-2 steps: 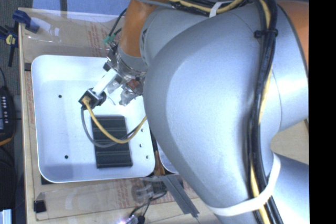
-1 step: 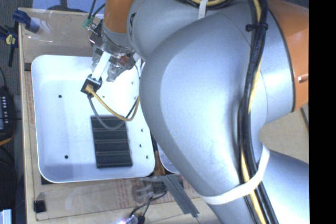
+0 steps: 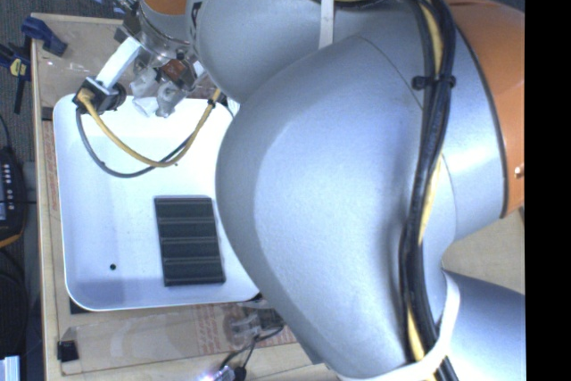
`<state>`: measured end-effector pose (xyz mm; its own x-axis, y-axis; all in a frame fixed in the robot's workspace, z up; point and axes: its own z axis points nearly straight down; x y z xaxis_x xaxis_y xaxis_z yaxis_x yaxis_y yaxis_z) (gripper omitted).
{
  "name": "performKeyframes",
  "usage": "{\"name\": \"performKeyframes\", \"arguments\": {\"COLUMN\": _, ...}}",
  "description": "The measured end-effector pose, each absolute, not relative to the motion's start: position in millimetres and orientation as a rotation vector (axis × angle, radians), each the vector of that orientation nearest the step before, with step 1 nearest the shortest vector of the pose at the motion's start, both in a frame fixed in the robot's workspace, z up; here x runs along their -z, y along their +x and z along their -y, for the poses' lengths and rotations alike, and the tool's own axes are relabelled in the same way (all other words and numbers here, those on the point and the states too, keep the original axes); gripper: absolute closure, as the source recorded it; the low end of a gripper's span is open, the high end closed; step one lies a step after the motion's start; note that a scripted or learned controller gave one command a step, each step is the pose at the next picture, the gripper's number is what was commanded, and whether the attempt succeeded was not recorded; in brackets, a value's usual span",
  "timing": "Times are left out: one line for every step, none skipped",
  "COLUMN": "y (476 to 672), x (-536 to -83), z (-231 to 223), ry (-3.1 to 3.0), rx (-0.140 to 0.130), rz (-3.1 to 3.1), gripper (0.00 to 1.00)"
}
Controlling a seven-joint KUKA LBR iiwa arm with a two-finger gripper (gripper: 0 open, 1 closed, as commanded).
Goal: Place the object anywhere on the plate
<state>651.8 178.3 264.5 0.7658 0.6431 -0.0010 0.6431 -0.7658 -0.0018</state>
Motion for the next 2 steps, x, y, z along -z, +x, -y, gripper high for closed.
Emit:
{"name": "performKeyframes", "arguments": {"y": 643.3, "x": -300.9, "z": -219.4, "ry": -2.643, "rx": -0.001, "rz": 1.694, "gripper": 1.00}}
{"name": "performKeyframes", "arguments": {"y": 595.3, "x": -379.2, "z": -184.8, "ry": -2.559, "rx": 0.002, "rz": 1.819, "gripper": 1.00}}
